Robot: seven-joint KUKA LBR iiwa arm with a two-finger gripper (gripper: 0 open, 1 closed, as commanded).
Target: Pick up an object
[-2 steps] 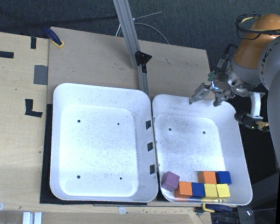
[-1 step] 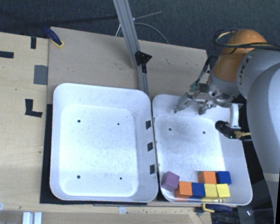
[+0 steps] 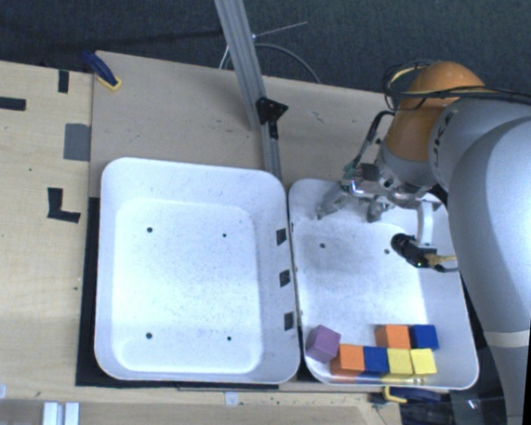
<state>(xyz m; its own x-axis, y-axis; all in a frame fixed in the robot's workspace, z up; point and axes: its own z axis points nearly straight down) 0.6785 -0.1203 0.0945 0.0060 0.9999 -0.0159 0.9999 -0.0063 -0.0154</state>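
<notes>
Jaws (image 3: 352,206) spread, holding nothing, above right bin (image 3: 372,273)

Pale wooden bench (image 3: 18,258), dark floor (image 3: 80,2) beyond (carpet-like), grey metal pole (image 3: 247,60) slanting across, black tape marks (image 3: 56,204)

The arm (image 3: 491,201) is cut off by the frame's right side and covers the right bin's (image 3: 354,262) right rim and far right corner; gripper (image 3: 350,204) at that bin's far edge is too small to tell how its fingers stand; the block cluster (image 3: 385,351) at the bin's near rim is packed tight, so some blocks partly hide others; small yellow item (image 3: 396,394) just past that rim can't be identified.
</notes>
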